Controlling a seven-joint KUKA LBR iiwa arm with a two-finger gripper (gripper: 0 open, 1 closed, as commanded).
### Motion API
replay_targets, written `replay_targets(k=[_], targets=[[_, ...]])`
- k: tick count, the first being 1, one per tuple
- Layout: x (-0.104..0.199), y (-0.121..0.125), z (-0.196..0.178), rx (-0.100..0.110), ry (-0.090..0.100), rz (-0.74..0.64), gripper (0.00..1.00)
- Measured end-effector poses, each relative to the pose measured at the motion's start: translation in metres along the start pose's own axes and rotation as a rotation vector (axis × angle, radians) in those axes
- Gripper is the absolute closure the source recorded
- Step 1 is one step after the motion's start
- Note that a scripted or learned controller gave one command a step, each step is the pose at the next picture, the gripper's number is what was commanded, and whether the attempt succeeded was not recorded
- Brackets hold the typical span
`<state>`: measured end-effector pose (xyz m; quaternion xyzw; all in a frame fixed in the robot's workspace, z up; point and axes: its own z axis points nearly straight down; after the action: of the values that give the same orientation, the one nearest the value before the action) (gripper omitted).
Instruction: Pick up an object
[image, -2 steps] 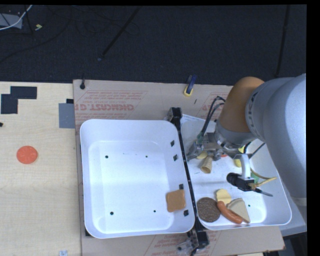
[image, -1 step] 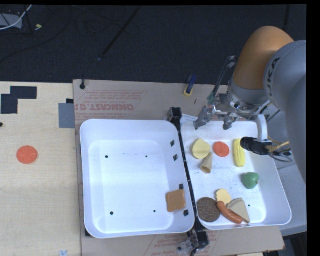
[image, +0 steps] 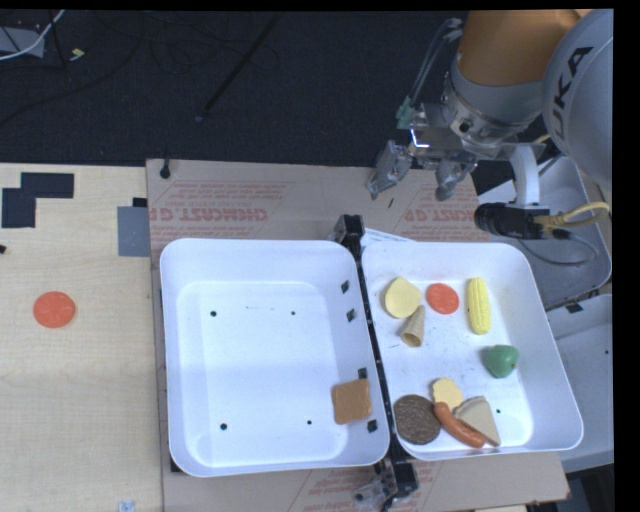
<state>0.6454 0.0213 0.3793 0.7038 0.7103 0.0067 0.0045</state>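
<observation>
My gripper hangs high above the back edge of the right bin, fingers spread apart and nothing between them. Below it the right bin holds a yellow disc, a red disc, a corn cob, a tan cone, a green piece, a brown patty, a sausage, a yellow chunk and a tan wedge. A brown toast square lies in the left bin near its right wall.
The bins sit on a cardboard sheet. An orange circle is marked on the wooden bench at left. A black clip joins the bins at the back. Cables and a yellow hose lie at the right.
</observation>
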Motion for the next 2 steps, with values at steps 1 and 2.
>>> replay_targets(k=[1,2], targets=[[-0.033,0.0,-0.17,0.0,-0.005,0.006,0.0],[0.038,-0.016,-0.158,0.021,-0.001,0.004,0.0]])
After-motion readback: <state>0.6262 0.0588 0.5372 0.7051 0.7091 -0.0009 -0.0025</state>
